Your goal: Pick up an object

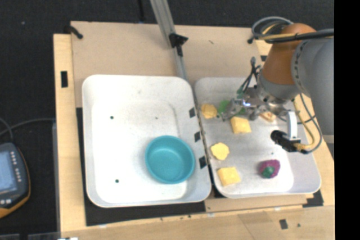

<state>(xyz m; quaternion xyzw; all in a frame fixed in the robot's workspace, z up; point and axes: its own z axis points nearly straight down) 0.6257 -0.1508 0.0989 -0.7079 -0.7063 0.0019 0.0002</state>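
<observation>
Right bin [304,180] crowded — yellow blocks [241,125], left bin [129,104] open around bowl [170,158]

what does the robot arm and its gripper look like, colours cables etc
The arm is a thick, rounded grey cylinder with a broad orange band above the wrist. Grey and black cables loop over the top of the orange band, and more thin cables hang down its right side. The gripper is a small cluster of metal and dark parts, with a black fitting on a white bracket beside it.
</observation>
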